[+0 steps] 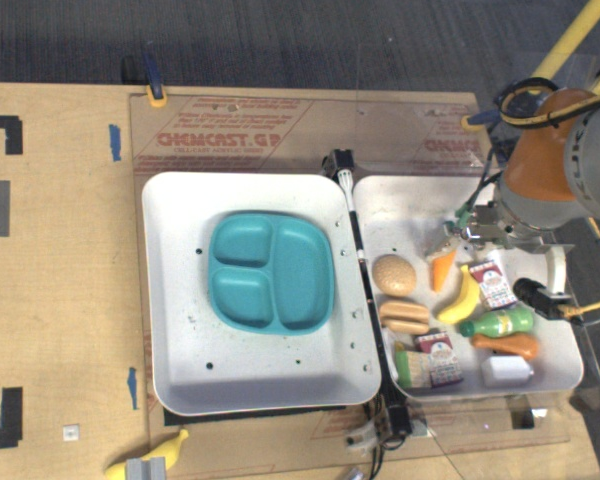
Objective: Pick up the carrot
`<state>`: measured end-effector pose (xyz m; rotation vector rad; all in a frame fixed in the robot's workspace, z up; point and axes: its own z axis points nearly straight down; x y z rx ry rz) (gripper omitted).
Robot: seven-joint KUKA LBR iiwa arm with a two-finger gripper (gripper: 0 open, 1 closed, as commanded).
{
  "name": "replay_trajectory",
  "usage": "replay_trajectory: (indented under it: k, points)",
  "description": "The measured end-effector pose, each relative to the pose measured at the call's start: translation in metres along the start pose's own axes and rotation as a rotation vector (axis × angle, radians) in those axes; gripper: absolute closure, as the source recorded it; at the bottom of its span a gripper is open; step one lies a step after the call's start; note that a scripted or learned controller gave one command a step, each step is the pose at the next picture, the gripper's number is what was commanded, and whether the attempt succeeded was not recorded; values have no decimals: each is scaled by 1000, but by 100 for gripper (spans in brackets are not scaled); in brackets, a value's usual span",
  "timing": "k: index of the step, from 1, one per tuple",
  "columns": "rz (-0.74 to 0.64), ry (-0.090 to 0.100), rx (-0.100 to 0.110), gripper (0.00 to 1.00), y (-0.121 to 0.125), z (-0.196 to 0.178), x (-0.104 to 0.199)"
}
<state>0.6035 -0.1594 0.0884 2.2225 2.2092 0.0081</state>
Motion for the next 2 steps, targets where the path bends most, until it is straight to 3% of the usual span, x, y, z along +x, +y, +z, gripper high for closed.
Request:
replay_trajectory:
  k: [1,2]
  points:
    - [0,-9,-9,100,3,-13,-3]
    - [69,3,6,100,-26,-73,62]
